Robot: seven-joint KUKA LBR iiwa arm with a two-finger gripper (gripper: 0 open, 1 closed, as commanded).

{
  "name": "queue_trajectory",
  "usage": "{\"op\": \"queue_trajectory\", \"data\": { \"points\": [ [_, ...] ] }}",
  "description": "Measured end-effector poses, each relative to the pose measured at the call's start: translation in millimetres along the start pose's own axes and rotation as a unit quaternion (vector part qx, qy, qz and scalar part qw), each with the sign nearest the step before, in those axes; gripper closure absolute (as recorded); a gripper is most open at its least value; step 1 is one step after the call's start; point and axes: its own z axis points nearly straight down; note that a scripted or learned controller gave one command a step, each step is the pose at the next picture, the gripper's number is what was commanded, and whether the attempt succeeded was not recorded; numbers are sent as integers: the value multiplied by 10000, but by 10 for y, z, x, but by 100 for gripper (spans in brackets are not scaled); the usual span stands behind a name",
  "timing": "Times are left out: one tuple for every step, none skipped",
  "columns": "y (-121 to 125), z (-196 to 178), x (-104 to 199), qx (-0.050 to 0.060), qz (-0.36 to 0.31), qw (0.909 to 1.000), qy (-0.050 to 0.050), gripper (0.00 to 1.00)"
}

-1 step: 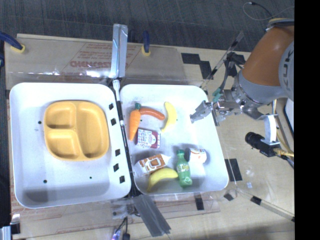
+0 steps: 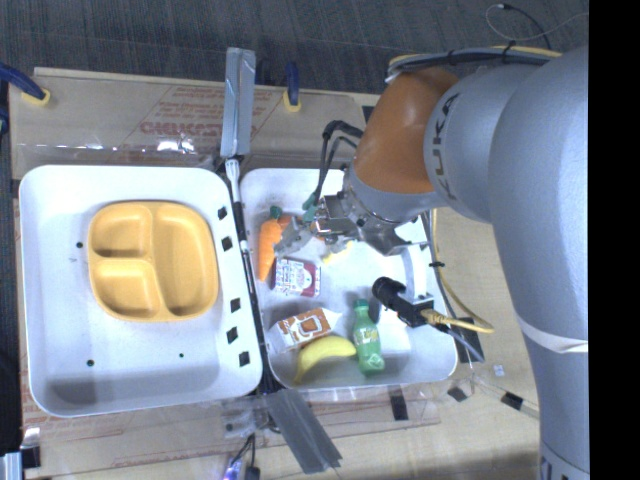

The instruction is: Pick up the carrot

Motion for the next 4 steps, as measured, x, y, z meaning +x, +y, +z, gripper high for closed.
{"op": "queue_trajectory", "data": {
  "points": [
    [396, -18, 493, -21, -659, 9978, -3, 0],
    [397, -116, 487, -15, -672, 9977, -5, 100],
    [976, -15, 786, -16, -1206, 9927, -5, 100],
    [762, -18, 574, -8, -1078, 9942, -3, 100]
  ]
}}
